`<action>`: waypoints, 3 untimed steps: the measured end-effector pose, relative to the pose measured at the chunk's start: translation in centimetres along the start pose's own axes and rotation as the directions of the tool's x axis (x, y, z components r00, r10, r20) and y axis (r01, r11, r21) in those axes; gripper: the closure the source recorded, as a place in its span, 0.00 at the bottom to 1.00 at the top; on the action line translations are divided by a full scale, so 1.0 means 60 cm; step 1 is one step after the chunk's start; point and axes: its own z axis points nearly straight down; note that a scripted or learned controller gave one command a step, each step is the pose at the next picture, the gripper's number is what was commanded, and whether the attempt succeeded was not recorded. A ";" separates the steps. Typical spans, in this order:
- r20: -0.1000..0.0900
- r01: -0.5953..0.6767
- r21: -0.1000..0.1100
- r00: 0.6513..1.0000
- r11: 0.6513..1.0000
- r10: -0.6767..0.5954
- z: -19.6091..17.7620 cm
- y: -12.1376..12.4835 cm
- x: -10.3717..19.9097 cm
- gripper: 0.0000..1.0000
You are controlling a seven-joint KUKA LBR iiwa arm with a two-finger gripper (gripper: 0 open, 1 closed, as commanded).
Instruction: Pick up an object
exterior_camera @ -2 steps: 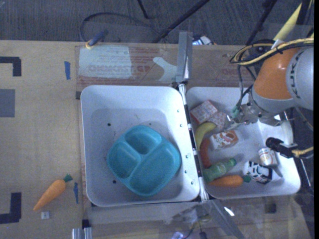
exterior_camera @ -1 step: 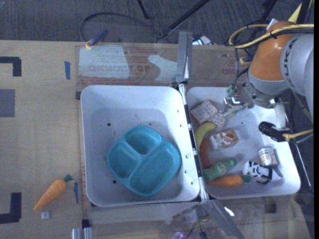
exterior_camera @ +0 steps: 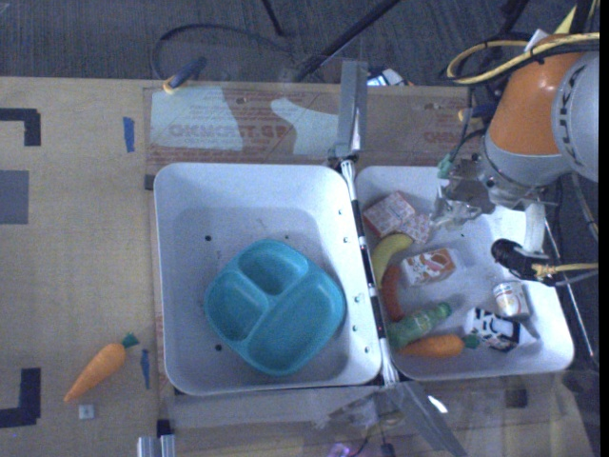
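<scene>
The claw (exterior_camera: 455, 208) hangs over the right bin's (exterior_camera: 557, 346) upper part, beside a red-and-white box (exterior_camera: 391, 213); whether it is spread I cannot tell. Below lie a banana (exterior_camera: 387, 252), carton (exterior_camera: 428, 267), bottle (exterior_camera: 417, 325) and carrot (exterior_camera: 433, 347). The left bin (exterior_camera: 190, 198) holds a blue plate (exterior_camera: 275, 306).

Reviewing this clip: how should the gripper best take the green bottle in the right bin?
Probably across the middle of the green bottle, coming straight down. It lies on its side, and its body is narrow. An orange carrot lies just beside it, so the fingers should straddle carefully.
</scene>
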 end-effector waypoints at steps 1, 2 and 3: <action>-0.002 -0.109 -0.033 0.994 0.993 0.109 0.098 -0.040 -0.064 1.00; 0.001 -0.338 0.000 0.941 0.941 0.338 -0.109 -0.103 0.030 1.00; 0.002 -0.484 0.003 0.875 0.875 0.484 -0.027 -0.187 0.216 1.00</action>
